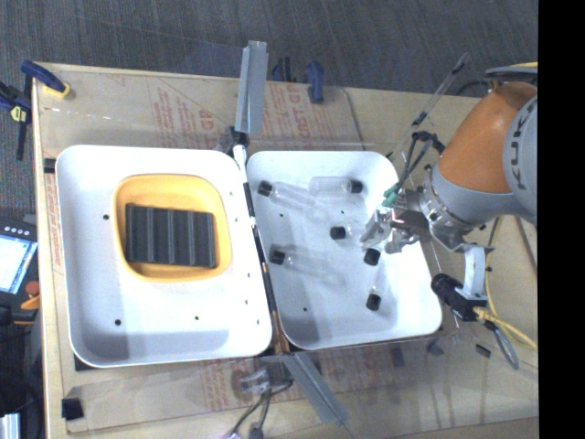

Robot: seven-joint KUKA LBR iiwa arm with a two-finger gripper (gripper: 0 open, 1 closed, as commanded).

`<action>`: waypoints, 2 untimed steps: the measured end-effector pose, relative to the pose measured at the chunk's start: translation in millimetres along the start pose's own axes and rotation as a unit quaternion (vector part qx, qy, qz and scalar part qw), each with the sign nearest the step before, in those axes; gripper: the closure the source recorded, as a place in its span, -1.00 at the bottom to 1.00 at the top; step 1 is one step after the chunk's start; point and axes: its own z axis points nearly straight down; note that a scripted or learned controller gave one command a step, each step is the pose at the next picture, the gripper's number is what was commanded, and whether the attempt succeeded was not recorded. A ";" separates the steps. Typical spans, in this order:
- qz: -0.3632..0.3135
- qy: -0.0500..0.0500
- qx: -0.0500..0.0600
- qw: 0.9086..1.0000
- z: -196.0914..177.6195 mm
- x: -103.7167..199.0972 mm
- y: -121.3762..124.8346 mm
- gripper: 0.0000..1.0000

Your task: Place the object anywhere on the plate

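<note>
Over the right bin (416, 323), the gripper (382, 231) is hovering low; I cannot tell how far it is parted or whether it is gripping anything. Several clear vials with black caps (302, 195) are lying just to its left, long axes roughly level across the bin. A good grasp is calling for closing across a vial's narrow width, then carrying it far left to the yellow plate (137, 190) in the other bin (82, 327)
</note>
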 end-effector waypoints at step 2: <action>-0.144 0.001 0.000 0.990 -14.9 143.7 63.8 1.00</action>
